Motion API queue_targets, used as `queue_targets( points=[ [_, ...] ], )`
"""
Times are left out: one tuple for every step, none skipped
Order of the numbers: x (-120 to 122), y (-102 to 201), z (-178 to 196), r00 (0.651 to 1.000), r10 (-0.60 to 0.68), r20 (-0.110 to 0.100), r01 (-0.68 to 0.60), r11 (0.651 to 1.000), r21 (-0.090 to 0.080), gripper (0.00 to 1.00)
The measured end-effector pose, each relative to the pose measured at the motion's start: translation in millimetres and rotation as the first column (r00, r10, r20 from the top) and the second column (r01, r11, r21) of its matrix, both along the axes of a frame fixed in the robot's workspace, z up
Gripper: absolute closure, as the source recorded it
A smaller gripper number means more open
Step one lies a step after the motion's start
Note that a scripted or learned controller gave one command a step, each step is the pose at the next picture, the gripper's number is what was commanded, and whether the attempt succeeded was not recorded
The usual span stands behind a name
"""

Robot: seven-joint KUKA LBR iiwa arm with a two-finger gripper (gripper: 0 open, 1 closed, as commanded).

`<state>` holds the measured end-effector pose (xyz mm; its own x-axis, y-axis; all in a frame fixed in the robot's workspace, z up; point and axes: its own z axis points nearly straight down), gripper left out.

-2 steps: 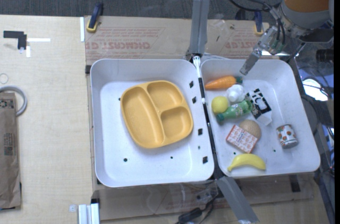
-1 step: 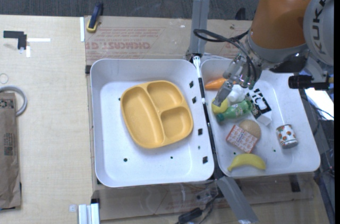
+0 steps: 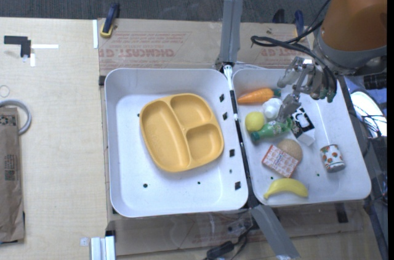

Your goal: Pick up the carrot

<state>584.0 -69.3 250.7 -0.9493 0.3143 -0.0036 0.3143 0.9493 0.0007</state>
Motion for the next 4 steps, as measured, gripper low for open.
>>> queue_targets(
  points=[
    [54.5,-30.2,-21.4,0.995,0.095,0.000,-0.095,0.995,0.000,0.00],
    [56.4,-59.1,28.5,0.982,0.190,0.002,-0.190,0.982,-0.001,0.00],
    [53.4,-137.5,130.1,0.929,0.371,0.002,-0.371,0.929,-0.003,0.00],
    [55.0,-137.1,139.5,0.930,0.368,0.008,-0.368,0.930,-0.004,1.00]
  ],
)
